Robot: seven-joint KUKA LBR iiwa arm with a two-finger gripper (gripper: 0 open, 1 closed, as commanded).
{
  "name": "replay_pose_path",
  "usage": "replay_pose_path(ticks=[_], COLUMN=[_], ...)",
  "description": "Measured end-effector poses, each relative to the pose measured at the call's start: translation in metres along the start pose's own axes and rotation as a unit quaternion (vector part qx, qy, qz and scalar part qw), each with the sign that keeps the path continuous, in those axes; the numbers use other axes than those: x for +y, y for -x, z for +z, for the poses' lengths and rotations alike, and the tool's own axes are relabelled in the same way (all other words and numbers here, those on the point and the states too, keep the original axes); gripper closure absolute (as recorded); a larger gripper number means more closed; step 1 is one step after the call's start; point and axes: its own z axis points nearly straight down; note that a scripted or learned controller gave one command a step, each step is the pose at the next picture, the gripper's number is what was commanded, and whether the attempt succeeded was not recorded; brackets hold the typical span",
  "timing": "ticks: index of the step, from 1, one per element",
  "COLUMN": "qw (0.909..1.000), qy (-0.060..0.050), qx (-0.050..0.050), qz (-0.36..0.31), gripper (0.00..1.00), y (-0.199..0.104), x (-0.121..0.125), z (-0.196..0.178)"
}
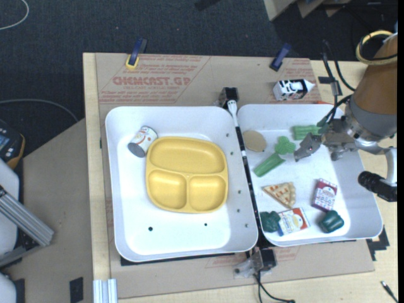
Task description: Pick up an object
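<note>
The gripper (314,145) hangs low over the far part of the right bin (372,223), its two dark fingers spread apart with nothing between them. Just left of the fingertips lies a green plastic toy (278,154), long and knobbly, running from a stubby top near the gripper down to a blunt end at the bin's left side. A second green piece (305,131) lies just beyond the fingers, towards the far wall, close to but apart from them.

Nearer in the same bin sit a flat triangular pizza slice (281,193) with a speckled orange face, a small red and white packet (324,196), a white and red pouch (293,220) with a dark green lump (271,221) touching its left edge, and a rounded dark green block (332,221) at the near right. A tan disc (255,141), matte like cardboard, rests by the far left wall.

The left bin (120,188) holds a glossy yellow divided plate (187,173) (three compartments, smooth moulded plastic) and a small can (142,141) tipped on its side just beside the plate's far left corner.
</note>
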Motion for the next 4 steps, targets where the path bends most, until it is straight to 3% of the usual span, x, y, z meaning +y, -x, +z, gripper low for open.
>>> replay_pose_path(ticks=[1, 3, 4], qw=[1.0000, 1.0000, 1.0000], qy=[0.007, 0.004, 0.007], qx=[-0.001, 0.000, 0.000], qz=[-0.001, -0.001, -0.001], gripper=[0.00, 0.00, 0.00], y=[0.000, -0.011, -0.011], x=[0.003, 0.014, 0.015], z=[-0.007, 0.104, 0.104])
